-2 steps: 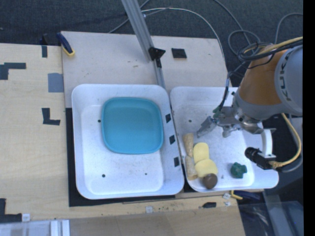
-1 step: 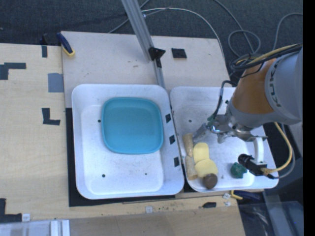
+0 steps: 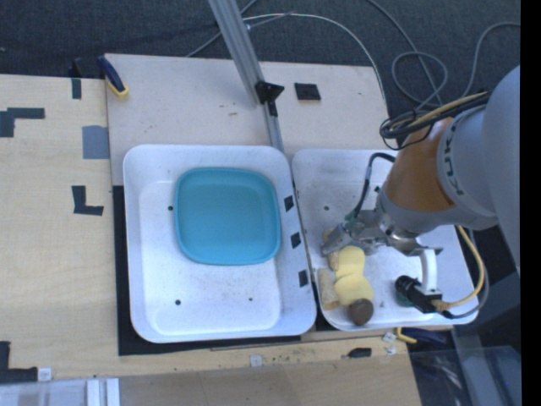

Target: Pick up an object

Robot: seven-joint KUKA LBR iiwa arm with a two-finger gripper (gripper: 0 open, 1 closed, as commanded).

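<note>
- Gripper (image 3: 345, 242) position first: it hung low in the right bin (image 3: 325, 184), near that bin's left wall, at the far end of a yellow lump (image 3: 350, 262). I could not tell whether it touched the lump.
- I could not tell from the camera whether the gripper was spread or pressed together, because the arm (image 3: 423, 184) covered too much of it. I saw nothing pinched in it.
- The things to pick lay bunched in the near left corner of the right bin. There was the yellow lump, a second yellow lump (image 3: 353, 289) touching it on the near side, a tan block (image 3: 326, 288) just beside them along the left wall, and a brown ball (image 3: 361, 312) at the near edge.
- I judged the step in hand to be the reach onto the first yellow lump, with no grasp yet made.
- To do it well, I would centre over that lump alone. Its neighbours crowded it, and a wide grip could catch two at once or shove the tan block into the wall.
- I would go down gently, since the lump looked rounded and could slip sideways. Then I would close on it and lift straight up, clear of the wall.
- The blue plate (image 3: 226, 215) in the left bin (image 3: 211, 307) lay well apart and needed no care.
</note>
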